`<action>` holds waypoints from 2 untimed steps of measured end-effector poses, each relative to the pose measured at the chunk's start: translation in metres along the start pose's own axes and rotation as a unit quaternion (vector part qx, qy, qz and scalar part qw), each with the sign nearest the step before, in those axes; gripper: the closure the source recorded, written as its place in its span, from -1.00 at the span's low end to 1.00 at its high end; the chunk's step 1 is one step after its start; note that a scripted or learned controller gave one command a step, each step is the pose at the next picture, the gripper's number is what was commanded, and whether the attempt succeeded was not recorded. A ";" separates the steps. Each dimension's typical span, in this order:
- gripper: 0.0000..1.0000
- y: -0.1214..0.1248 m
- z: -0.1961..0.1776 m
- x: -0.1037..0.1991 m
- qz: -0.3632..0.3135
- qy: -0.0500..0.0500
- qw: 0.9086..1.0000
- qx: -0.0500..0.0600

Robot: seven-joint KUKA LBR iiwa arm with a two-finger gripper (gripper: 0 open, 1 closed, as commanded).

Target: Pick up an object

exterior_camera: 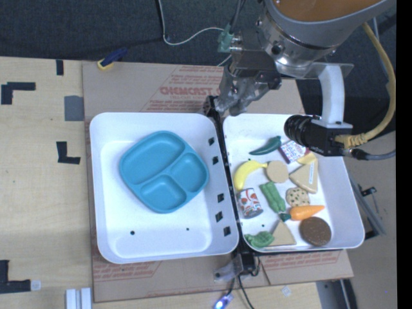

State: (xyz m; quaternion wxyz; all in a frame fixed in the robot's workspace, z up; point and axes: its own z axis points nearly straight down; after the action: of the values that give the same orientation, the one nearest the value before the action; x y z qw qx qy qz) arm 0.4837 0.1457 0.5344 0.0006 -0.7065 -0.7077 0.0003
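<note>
My gripper (226, 105) hung above the bins' far rim; grip state indeterminate. The toy banana (248, 171) lay crowded beside the cookie (277, 171). Risk: descent could strike the divider or grab neighbours.

arm (322, 11): cut off by top edge | gripper (226, 105): blurred, grip unclear

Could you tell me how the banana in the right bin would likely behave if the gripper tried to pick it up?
The banana looks like a smooth, glossy toy, so it is probably stiff, light and somewhat slippery. Its curved shape may let it rock or swing round when pinched off-centre. It lies close to a round tan piece, which a push could easily nudge.
</note>
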 end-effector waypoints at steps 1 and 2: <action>1.00 0.000 0.000 0.045 -0.002 0.000 1.000 0.000; 1.00 0.000 0.000 0.090 -0.002 0.000 1.000 0.000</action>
State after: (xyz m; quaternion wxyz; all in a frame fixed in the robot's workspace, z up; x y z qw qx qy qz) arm 0.4832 0.2358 0.5340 0.0006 -0.7050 -0.7093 0.0003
